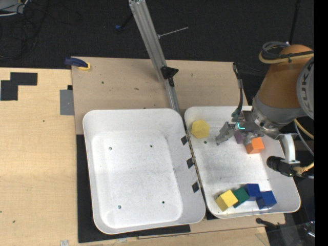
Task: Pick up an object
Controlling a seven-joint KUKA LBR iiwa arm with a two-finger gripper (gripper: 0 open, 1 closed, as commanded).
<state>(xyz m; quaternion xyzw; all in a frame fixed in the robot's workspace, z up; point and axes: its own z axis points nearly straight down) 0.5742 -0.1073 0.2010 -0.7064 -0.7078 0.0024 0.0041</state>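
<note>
My gripper (225, 134) hangs low over the middle of the right bin (279, 209), reaching in from the right. A yellow rounded object (200, 129) lies just left of it, apart from it. Right behind the gripper sit a small purple piece (239, 136) and an orange cube (254, 145), partly hidden by the wrist. Near the bin's front edge a yellow block (226, 200), a green block (240, 195) and two blue blocks (252, 190) (266, 200) are bunched together. I see nothing held.
The left bin (97, 122) adjoins the right one along a divider with black clips (189, 162). A slanted aluminium rail (154, 45) rises behind the bins. A black cable fitting (279, 164) sticks out by the arm's right side.
</note>
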